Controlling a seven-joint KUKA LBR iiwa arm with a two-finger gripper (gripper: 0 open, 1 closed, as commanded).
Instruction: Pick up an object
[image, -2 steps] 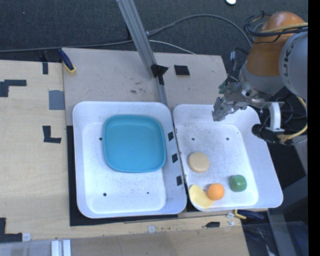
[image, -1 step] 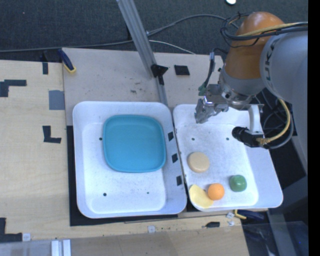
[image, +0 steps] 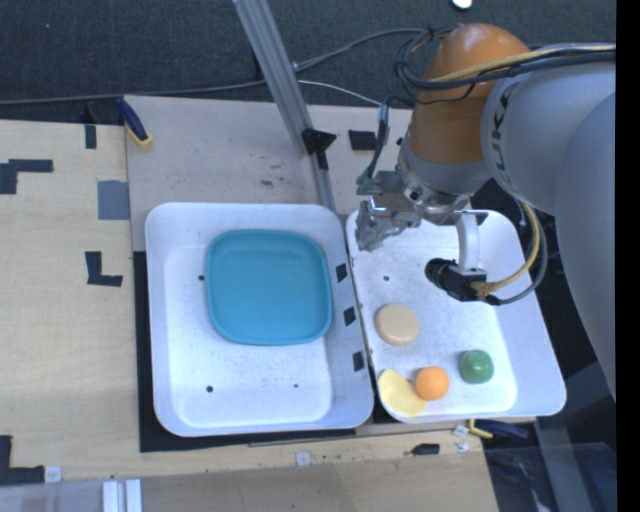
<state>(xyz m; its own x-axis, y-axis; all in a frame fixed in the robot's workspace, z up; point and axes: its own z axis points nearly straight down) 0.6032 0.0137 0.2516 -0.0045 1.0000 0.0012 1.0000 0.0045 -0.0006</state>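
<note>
My gripper (image: 375, 232) hangs over the far left corner of the right bin (image: 520, 390), close to the wall between the bins. Nothing shows between its metal fingers. A cream round piece (image: 397, 324) lies in the middle of that bin, well nearer the camera than the gripper. Along the near edge sit a yellow piece (image: 397, 396), an orange ball (image: 432, 383) touching it, and a green ball (image: 476, 366) to the right. A teal square plate (image: 268, 286) lies in the left bin (image: 180, 400).
A slanted metal pole (image: 290, 95) rises behind the bins, ending near the gripper. Black clips (image: 350, 315) line the wall between the bins. The bare bench (image: 60, 330) stretches to the left.
</note>
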